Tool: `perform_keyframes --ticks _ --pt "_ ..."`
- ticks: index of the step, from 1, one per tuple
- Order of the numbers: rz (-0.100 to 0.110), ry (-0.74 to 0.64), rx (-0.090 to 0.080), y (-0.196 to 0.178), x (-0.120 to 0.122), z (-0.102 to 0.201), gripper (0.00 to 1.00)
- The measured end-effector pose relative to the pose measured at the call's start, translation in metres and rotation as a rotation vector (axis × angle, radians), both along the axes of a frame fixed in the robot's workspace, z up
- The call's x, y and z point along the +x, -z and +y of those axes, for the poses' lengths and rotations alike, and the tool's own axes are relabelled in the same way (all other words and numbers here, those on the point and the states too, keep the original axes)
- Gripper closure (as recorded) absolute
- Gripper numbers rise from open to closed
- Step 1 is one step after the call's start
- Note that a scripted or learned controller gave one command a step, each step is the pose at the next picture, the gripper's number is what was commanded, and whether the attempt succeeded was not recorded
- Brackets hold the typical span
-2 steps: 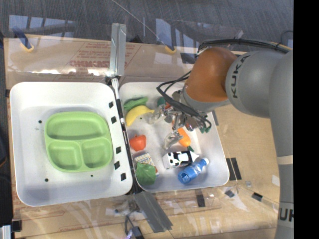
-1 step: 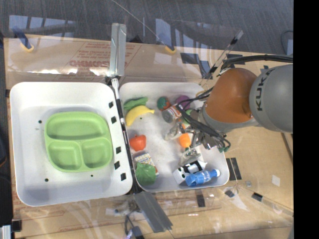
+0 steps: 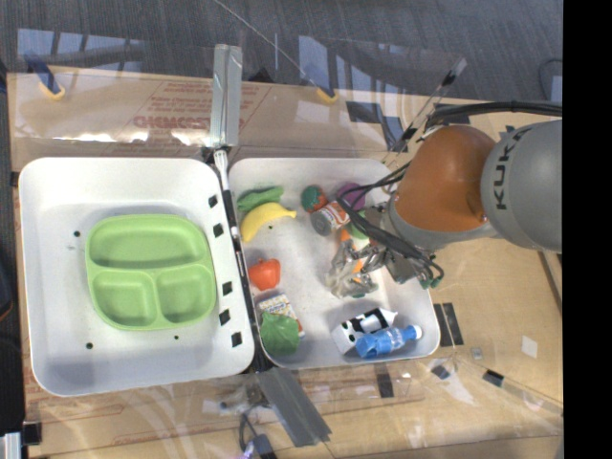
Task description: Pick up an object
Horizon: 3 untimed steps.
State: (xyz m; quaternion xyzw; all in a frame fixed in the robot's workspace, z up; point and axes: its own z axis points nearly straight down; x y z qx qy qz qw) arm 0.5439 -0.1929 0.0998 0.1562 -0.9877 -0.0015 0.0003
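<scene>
Many toys lie in the right bin [image 3: 421, 338]: a banana [image 3: 265, 220], a tomato [image 3: 265, 273], a blue bottle [image 3: 387, 341]. The gripper [image 3: 352, 266] is low among them, near the middle. I cannot tell its grip, and nothing looks lifted yet. The left bin [image 3: 48, 352] holds a green tray [image 3: 150, 272].

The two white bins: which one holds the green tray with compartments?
The left bin holds the green tray. The right bin holds small things instead, such as a banana and a tomato.
</scene>
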Motion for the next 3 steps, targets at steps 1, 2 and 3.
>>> perform_keyframes --ticks 1,2,3 --pt "0.0 -0.001 0.0 0.0 0.0 0.0 0.0" --pt "0.001 -0.007 0.001 -0.008 0.002 0.002 1.0" --pt "-0.005 0.01 -0.003 -0.101 -0.02 0.061 1.0"
